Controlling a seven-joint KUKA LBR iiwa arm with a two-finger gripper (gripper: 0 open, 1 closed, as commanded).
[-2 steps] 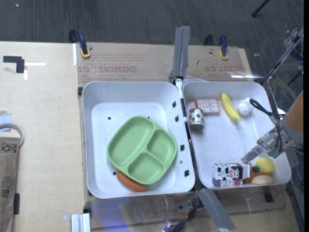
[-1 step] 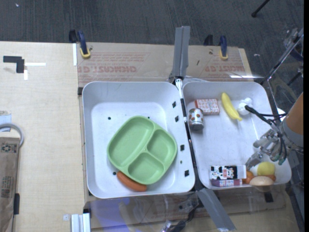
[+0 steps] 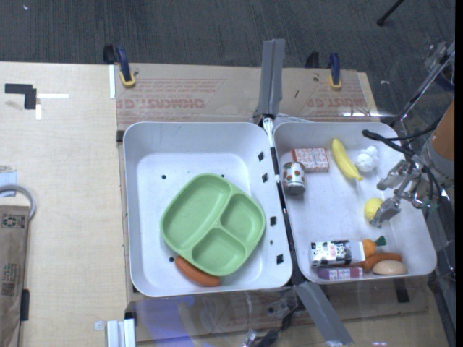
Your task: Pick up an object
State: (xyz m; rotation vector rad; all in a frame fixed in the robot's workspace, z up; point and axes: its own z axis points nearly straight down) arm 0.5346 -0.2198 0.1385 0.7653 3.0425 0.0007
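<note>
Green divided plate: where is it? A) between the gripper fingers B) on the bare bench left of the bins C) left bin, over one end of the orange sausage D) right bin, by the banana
C: the green divided plate lies in the left bin, with the orange sausage poking out from under its near edge.

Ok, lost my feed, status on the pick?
Gripper over right bin, nothing held. Lemon right beside it. Banana and cans clear.

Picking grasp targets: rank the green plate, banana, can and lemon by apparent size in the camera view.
1. Green three-compartment plastic plate
2. Yellow banana
3. Small metal can and round yellow lemon: too alike to rank.
</note>
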